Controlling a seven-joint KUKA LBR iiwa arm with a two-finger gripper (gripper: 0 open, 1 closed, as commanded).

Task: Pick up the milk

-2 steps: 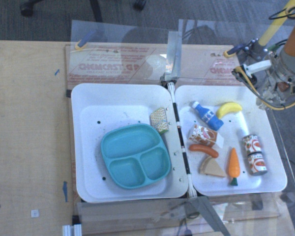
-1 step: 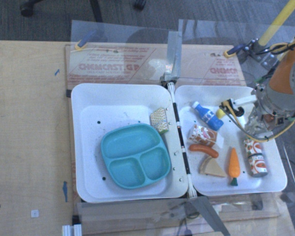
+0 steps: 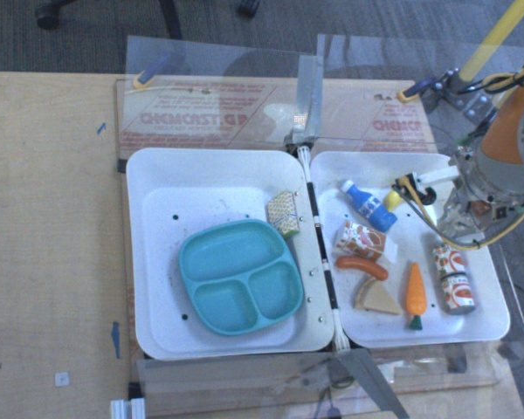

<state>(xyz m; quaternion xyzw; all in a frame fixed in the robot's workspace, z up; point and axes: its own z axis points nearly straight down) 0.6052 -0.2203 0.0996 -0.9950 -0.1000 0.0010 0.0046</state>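
Gripper (image 3: 461,219): hanging over the right bin (image 3: 498,326), just above the can (image 3: 454,282).
Jaws: I cannot tell how wide they are standing.
Milk carton (image 3: 361,238): lying flat, well to view-left of the gripper, beside the sausage (image 3: 361,267).

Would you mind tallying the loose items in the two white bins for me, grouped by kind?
Drink containers: 3, the blue bottle, the milk carton and the can.
Toy foods: 4, the sausage, the bread slice, the carrot and the cracker.
Dishes: 1, the teal divided plate.
Total: 8.
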